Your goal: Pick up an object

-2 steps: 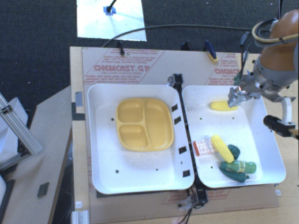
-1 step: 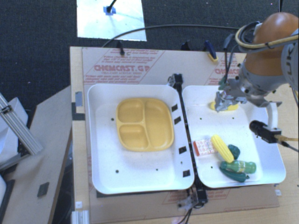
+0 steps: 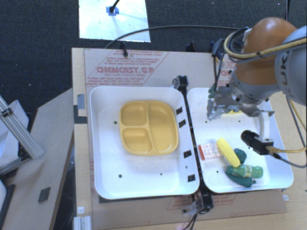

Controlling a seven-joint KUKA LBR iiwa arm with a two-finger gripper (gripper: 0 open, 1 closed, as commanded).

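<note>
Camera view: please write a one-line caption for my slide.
Gripper above the right bin, away from the corn; yellow tray in the left bin.

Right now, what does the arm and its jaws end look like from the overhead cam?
Grey arm with a large rounded orange band above the wrist. Yellow and black cables loop around the band. The gripper is a grey metallic block. Dark partial lettering shows on the grey casing.

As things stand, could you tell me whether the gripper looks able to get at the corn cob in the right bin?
Probably yes: the gripper hovers in the same bin, and the corn cob lies uncovered, with only the green toy alongside.
</note>
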